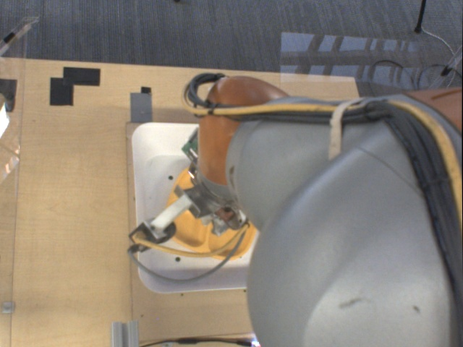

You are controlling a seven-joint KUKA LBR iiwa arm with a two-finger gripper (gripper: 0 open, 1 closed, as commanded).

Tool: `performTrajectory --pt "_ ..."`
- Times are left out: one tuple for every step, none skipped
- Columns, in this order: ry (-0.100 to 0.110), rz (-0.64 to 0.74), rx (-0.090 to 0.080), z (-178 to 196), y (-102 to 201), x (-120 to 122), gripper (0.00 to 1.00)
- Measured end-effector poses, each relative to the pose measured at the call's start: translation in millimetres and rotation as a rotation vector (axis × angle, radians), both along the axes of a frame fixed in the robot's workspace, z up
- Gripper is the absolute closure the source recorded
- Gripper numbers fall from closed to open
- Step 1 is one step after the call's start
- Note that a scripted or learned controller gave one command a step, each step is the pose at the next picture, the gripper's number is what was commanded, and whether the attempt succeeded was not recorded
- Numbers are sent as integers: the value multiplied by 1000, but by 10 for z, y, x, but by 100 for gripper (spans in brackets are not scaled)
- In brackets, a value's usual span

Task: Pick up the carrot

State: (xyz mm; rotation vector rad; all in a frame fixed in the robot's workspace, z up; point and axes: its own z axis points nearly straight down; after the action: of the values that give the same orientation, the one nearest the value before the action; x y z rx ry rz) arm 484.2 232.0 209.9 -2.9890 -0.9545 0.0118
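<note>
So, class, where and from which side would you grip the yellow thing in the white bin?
Probably from above: the bin walls block the sides. The yellow thing lies low, mostly hidden under the gripper, so its best part to grip cannot be told.

The carrot (194,231) seems to be the yellow-orange patch lying low on the floor of the white bin (153,157), toward the bin's near right part as the camera sees it. Only a piece of it shows. The arm (325,230) covers the rest, so I cannot tell its outline or which way it points.
</note>
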Motion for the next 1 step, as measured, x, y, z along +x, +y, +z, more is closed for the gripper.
performTrajectory --pt "-5 -367 -1 -266 -659 27 100"
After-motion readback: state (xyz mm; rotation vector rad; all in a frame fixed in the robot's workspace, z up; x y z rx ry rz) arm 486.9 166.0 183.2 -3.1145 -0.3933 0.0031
